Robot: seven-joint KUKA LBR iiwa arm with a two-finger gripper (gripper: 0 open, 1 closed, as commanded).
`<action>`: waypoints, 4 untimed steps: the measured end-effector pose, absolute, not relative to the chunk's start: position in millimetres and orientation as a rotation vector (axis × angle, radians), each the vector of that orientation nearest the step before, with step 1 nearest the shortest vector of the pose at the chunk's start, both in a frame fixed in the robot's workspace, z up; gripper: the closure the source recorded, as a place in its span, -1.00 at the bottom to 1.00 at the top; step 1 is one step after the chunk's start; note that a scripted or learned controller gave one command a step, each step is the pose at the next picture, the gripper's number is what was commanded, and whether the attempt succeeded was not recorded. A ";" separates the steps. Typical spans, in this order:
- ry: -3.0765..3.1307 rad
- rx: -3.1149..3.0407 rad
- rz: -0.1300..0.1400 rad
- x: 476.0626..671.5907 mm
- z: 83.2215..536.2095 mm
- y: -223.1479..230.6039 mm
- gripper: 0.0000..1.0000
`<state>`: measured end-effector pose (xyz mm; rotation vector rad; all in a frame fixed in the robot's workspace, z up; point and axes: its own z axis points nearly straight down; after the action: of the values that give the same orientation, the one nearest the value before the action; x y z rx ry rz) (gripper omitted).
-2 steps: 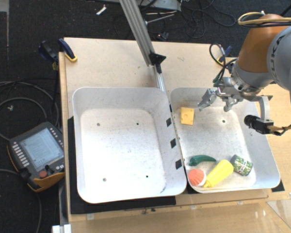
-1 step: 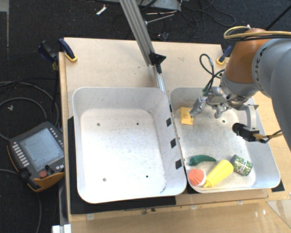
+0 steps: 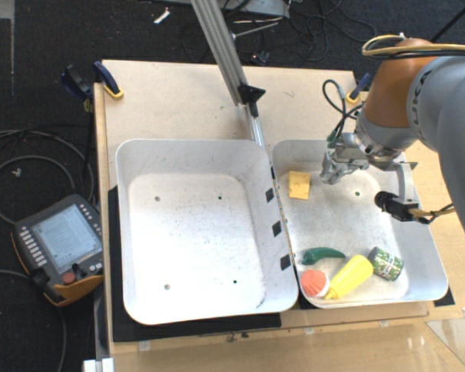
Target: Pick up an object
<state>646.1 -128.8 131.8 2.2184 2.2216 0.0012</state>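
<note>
the arm [image 3: 418, 91], grey w/ an orange band, was seen reaching in from the right, over the upper part of the right bin [image 3: 422, 246]. the pincer [image 3: 335, 169] was held just above the bin floor, near the bin's upper left area. whether its fingers were spread or closed couldn't be told; nothing was seen gripped between them.

a yellow sponge-like block [image 3: 299, 185] was found lying on the floor of the right bin, just left of the pincer, apart from it. along the lower edge of the same bin several objs were grouped: a green pepper-like item [image 3: 323, 254], a red-orange rounded piece [image 3: 315, 283] below it, a yellow bottle [image 3: 350, 276] lying tilted and touching the red piece, and a green can [image 3: 387, 264] at the right, just beside the bottle's upper end.

the left bin [image 3: 139, 208] was set beside the right one on the table [image 3: 178, 99]. a silver rail [image 3: 221, 41] was seen slanting down to the gap btwn the bins. a teach pendant [image 3: 58, 246] was lying on the floor left of the table.
</note>
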 end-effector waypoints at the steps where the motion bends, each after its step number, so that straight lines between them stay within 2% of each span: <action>1: 2.221 2.213 0.007 649.4 195.7 -125.5 1.00; 2: 2.221 2.213 0.006 660.2 253.0 -128.9 1.00; 3: 2.221 2.213 0.006 661.6 297.9 -128.7 1.00; 4: 2.231 2.215 -0.001 644.9 280.5 -81.4 1.00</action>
<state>644.9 -81.4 280.5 2.2155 2.2305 -0.0010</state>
